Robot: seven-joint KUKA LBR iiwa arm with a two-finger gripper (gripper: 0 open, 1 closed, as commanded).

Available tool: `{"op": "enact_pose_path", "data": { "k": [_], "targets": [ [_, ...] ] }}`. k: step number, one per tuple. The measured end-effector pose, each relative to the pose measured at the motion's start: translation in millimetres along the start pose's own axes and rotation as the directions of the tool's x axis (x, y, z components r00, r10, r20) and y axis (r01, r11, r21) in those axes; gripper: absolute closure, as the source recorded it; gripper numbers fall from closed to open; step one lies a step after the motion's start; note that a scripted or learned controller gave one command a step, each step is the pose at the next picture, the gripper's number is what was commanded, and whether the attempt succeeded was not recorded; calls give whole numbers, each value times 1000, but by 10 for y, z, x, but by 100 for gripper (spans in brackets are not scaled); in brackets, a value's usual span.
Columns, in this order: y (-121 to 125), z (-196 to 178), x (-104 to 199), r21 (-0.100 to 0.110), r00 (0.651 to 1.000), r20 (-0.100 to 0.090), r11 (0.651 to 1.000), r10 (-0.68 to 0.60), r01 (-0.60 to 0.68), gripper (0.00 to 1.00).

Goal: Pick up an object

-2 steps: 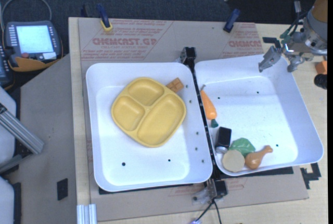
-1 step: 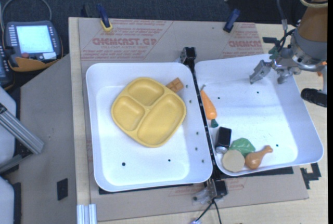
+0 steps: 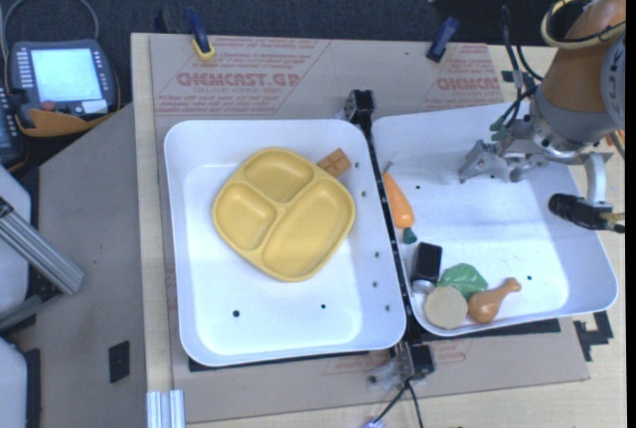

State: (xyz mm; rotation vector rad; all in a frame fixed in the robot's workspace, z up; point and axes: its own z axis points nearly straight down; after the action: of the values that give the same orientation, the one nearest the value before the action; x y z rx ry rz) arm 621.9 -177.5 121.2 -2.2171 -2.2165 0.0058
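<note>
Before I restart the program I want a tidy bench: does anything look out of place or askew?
Mostly tidy. The yellow divided plate sits turned at an angle in the left bin, and a small brown block is tucked against its far edge. In the right bin the carrot lies against the dividing wall.

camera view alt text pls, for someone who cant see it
The grey arm's gripper hovers over the right bin, apart from the toy carrot, black block, green piece and drumstick along its left and near sides. The left bin holds a yellow divided plate.
</note>
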Motion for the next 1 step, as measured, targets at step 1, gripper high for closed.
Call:
{"op": "enact_pose_path", "data": {
  "k": [1],
  "targets": [
    [31, 311, -24, -13, 1000, 7, 1000, 0, 0, 0]
  ]
}}
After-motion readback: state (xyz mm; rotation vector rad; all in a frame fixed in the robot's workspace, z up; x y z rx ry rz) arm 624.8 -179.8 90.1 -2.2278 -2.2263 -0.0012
